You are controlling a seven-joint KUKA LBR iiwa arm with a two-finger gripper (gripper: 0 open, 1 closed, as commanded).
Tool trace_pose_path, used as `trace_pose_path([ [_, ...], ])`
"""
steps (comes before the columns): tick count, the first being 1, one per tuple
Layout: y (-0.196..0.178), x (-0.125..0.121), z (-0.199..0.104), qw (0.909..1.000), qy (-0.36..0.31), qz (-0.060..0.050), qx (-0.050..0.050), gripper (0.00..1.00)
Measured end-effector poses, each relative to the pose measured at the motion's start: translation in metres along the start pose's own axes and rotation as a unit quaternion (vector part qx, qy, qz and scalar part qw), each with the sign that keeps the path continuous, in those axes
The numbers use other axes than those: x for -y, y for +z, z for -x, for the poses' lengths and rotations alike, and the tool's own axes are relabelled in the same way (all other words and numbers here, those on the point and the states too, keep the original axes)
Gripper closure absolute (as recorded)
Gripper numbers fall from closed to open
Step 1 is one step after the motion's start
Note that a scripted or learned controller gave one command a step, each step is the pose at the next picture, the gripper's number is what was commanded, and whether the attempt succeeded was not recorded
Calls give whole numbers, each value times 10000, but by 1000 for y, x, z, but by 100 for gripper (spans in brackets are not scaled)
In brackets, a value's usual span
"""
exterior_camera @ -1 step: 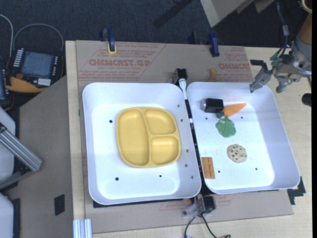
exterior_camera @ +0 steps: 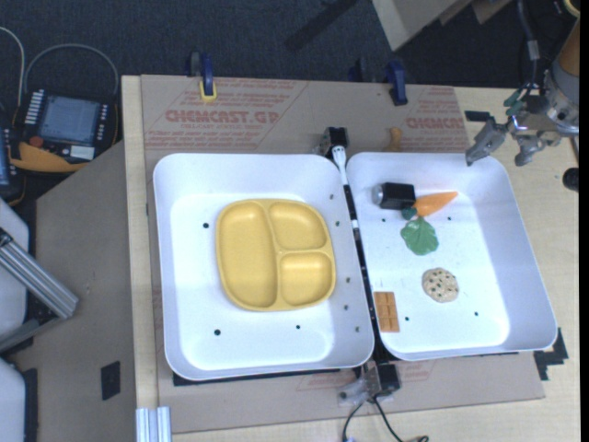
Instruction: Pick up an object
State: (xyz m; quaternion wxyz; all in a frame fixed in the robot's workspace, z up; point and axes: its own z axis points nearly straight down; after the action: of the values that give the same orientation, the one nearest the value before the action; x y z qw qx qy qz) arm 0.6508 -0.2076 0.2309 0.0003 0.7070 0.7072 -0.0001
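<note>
The gripper (exterior_camera: 504,142) hung at the upper right, above the far right corner of the right bin (exterior_camera: 515,247), with its jaws spread apart and nothing between them. It was clear of every object, so the pick looked barely begun: no grasp made, no descent onto a target.

Nearest to it, inside that bin, lay the carrot (exterior_camera: 436,202), pointing toward the right, its thick end touching the black block (exterior_camera: 397,195) on one side and just beside the green piece (exterior_camera: 421,237) below. Further toward the near edge sat the cookie (exterior_camera: 441,284), apart from the others, and near the bin's left wall lay a small orange tag (exterior_camera: 386,310).

The left bin (exterior_camera: 184,274) held a yellow tray (exterior_camera: 274,252) with three compartments, well apart from the gripper.

Everything remained to be done, as far as could be judged: choosing a target, moving over it, lowering, closing and lifting. The cookie, lying alone, seemed the least crowded candidate; the carrot was closest but hemmed in by its neighbours.
</note>
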Motion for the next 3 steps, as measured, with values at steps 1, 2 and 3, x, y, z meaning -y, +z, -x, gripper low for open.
trace_pose_path([
  [1,46,1,-8,10000,-5,-24,-8,0],
  [2,90,5,-7,10000,3,-28,-8,0],
  [3,135,1,-8,10000,0,51,-14,0],
])
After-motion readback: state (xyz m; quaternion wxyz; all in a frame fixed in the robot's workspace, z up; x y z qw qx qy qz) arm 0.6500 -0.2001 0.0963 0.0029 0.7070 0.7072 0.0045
